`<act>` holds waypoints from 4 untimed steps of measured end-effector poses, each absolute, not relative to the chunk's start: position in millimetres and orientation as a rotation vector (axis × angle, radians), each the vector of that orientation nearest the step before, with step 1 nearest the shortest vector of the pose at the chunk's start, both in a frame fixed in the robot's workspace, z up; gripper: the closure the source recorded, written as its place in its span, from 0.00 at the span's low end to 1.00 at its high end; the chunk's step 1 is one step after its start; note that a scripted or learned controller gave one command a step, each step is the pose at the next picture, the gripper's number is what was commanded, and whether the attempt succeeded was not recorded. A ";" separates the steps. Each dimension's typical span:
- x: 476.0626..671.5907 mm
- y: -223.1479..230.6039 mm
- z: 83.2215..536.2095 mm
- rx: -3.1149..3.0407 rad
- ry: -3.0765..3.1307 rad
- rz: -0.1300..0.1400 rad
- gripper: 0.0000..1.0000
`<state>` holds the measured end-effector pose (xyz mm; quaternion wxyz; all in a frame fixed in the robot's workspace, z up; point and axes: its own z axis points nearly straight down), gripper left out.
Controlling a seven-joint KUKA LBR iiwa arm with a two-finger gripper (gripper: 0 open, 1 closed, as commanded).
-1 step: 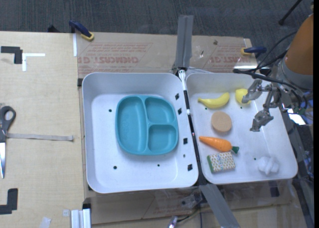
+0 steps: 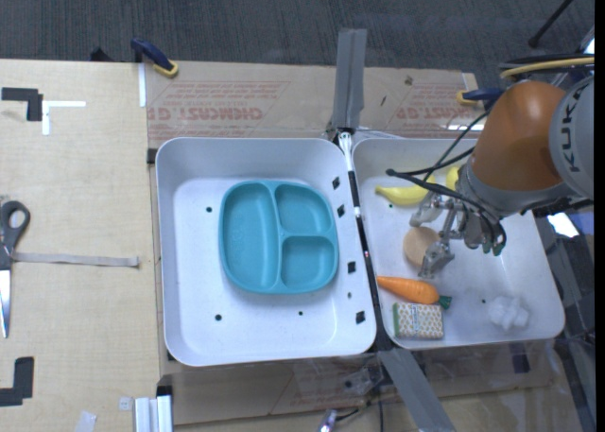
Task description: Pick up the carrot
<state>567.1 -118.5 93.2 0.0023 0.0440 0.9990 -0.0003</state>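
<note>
The carrot (image 2: 408, 288) is bright orange with a small green tip; beside it lie a tan packet (image 2: 419, 321) with a fine checked pattern, a pale beige round piece (image 2: 417, 247), a yellow banana (image 2: 405, 195) and a white crumpled lump (image 2: 508, 312) — all in the white right bin (image 2: 534, 260). Left of the carrot, the other white bin (image 2: 184, 232) holds a turquoise divided plate (image 2: 278, 235). The arm's band (image 2: 515, 132) is orange above grey metal, and the table (image 2: 76, 175) is light wood — reddish print marks the brown cardboard (image 2: 236, 99).

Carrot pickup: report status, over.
Gripper low in right bin, over tan round item. Carrot lies loose just below it, ungrasped. Cracker box beside carrot; banana behind.
</note>
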 end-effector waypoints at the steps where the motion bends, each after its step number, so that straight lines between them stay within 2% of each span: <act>1: 513.9 -108.7 110.3 0.381 3.035 -0.023 0.00; 2: 515.1 -106.8 110.2 0.378 3.038 -0.029 0.00; 3: 485.8 -93.6 95.2 -0.420 3.102 -0.005 0.00; 4: 544.9 -125.5 93.2 -0.622 3.073 -0.001 0.00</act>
